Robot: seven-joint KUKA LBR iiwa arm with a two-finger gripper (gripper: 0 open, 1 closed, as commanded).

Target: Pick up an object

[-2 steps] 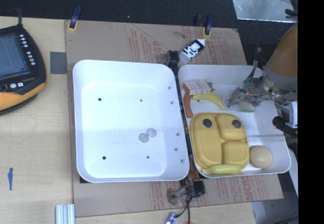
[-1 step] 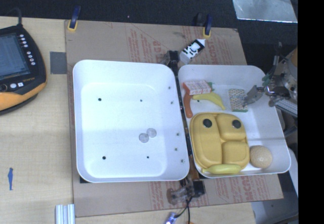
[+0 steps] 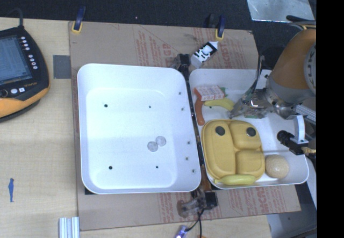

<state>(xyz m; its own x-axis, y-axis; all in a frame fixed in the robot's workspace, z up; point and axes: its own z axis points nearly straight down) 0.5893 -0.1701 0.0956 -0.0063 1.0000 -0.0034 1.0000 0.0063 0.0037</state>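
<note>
Gripper (image 3: 248,103) hangs near right bin's (image 3: 301,178) far edge, beside banana (image 3: 219,104)

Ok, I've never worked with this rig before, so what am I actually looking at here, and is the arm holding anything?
One camera looks down at a slant on a wooden bench. The grey and orange shape at the right is a robot arm; its gripper hangs low over the right bin. Whether its fingers hold anything I can't tell from here.

Two shallow white bins sit side by side. The left bin holds two small silvery discs. The right bin holds a big yellow compartment tray, a banana, a pinkish block, an orange stick along its left wall, a beige ball and a yellow-green piece at the near edge.

The screen device at far left is a control pendant.
</note>
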